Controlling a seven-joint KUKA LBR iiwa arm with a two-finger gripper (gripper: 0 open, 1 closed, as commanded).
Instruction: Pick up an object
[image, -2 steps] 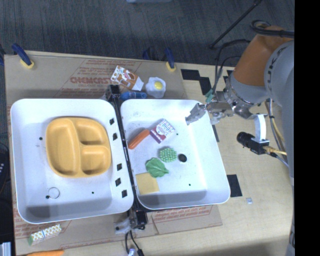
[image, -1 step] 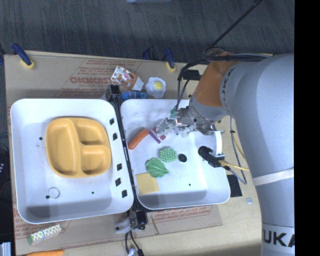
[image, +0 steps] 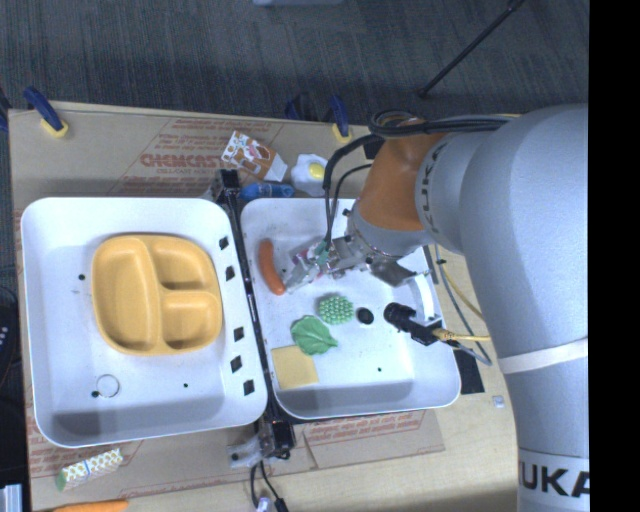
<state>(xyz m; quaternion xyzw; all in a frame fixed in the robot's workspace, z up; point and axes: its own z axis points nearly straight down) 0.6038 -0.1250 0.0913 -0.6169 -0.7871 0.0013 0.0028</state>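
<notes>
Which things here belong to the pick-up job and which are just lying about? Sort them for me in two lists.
For the job: gripper; orange sausage-shaped piece; green dotted ball; green leaf; pale yellow square; right bin.

Lying about: yellow divided tray in the left bin; snack packet and blue clamps on the bench.

gripper (image: 300, 268) fingers blurred (state unclear)
</notes>
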